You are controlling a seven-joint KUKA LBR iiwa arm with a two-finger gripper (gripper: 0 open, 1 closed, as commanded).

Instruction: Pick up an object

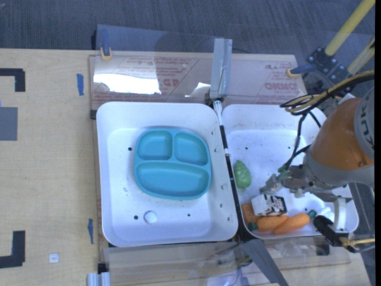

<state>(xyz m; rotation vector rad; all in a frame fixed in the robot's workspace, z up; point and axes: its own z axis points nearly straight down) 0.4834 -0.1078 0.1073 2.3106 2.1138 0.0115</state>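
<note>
Pale wooden bench top (47,177) spreads under two shallow white bins set side by side, with dark carpet beyond at twelve o'clock. In the camera view, the left bin (113,159) holds a blue divided plate (172,162) near its middle, and a small white round piece (150,217) lies toward the bin's seven o'clock corner. The right bin (262,121) carries the loose items along its near side: a green leafy piece (241,174) at nine o'clock against the dividing wall, and two orange carrots (284,223) lying end to end at six o'clock. The grey arm with its orange band (342,139) comes in from three o'clock. Its gripper (271,202) hangs low over the right bin just above the carrots, and I cannot tell how its jaws stand.
</note>
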